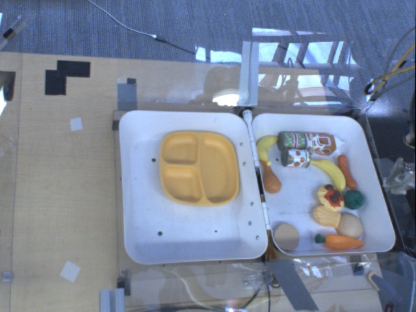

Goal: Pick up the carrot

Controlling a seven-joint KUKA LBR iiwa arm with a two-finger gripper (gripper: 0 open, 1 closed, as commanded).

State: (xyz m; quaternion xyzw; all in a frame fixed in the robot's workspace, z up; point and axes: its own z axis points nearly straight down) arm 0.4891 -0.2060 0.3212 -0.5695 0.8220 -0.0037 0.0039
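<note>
Orange carrot [344, 242] lies along the white bin [296, 197] rim, beige lump [350, 225] touching. I'd grip mid-body, across its width. Whether my hand is released or clenched, I cannot tell.

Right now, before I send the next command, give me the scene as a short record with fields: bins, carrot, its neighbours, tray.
left bin: holds a yellow divided tray, three compartments, nothing in them
right bin: holds the toy food
carrot: lying flat at the near right corner, green top pointing left
carrot neighbours: beige round piece touching just behind it; tan disc to its left, apart
other items: banana, two cans, drumstick, second smaller carrot by the right wall
task state: carrot not yet picked
</note>
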